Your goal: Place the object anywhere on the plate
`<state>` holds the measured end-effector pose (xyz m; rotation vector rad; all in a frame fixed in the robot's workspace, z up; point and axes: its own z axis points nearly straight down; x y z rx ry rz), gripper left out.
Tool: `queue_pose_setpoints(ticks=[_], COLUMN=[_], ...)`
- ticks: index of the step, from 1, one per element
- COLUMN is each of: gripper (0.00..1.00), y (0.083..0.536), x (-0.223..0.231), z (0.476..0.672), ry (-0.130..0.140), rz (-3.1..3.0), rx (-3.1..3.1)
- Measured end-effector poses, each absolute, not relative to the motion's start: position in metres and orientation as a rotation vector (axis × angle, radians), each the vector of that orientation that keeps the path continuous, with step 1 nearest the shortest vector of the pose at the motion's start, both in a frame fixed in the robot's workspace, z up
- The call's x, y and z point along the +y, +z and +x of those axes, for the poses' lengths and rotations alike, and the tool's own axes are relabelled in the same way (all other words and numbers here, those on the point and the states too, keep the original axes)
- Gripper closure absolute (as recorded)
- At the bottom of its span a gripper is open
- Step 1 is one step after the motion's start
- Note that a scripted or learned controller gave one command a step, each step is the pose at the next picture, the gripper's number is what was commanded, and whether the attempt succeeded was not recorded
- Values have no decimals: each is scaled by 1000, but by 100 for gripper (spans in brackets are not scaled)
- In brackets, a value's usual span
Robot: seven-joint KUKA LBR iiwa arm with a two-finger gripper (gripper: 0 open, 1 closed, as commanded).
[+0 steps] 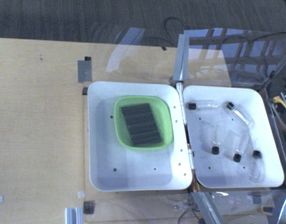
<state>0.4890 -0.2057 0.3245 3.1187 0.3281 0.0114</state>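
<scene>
A green square plate [166,120] sits in the upper middle of the left bin [101,167]. A dark ridged rectangular object [141,124] lies flat on the plate, tilted slightly. In the right bin [269,171] lie several clear vials with black caps: one near the top left [203,106], one at the top middle [238,113], one at the centre [216,141], and others lower right [255,164].
A metal post [181,57] stands behind the seam between the bins. A small dark bracket [85,70] lies on the wooden bench at upper left. Cables and metal framing crowd the right edge and the bottom right.
</scene>
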Motion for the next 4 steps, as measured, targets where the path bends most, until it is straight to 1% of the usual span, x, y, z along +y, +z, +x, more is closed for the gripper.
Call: queue_pose_setpoints(ticks=[1, 3, 4], gripper=[0, 0, 0], y=[305, 324, 286], x=[-205, -206, -205], z=[489, 489, 488], ry=[5, 9, 5], rz=[3123, 3119, 3124], rx=[327, 329, 324])
